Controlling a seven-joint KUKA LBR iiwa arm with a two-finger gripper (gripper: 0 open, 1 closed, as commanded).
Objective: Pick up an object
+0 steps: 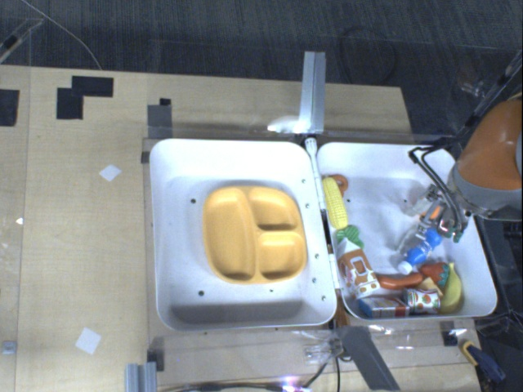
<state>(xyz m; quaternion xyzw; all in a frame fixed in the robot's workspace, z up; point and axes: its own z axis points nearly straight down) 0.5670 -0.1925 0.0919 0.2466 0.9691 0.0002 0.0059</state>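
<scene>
Me over the right bin, gripper low among the clutter.

Left bin (pixel 163 235) carries the yellow divided tray (pixel 252 233); right bin (pixel 384 170) has the corn cob (pixel 334 203) along its left wall, the carton (pixel 356 266) below. My gripper (pixel 431 219) sits just above the blue bottle (pixel 418 250) — can't tell how its grip stands.

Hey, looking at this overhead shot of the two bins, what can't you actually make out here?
- Hand: blurred in the camera view, with cables across it, so its grip state is unclear.
- Arm: cut off by the right edge.
- Bottle: partly under the hand; contact cannot be judged.
- Can and banana: piled at the right bin's front wall; the can's label is too small to read.
</scene>
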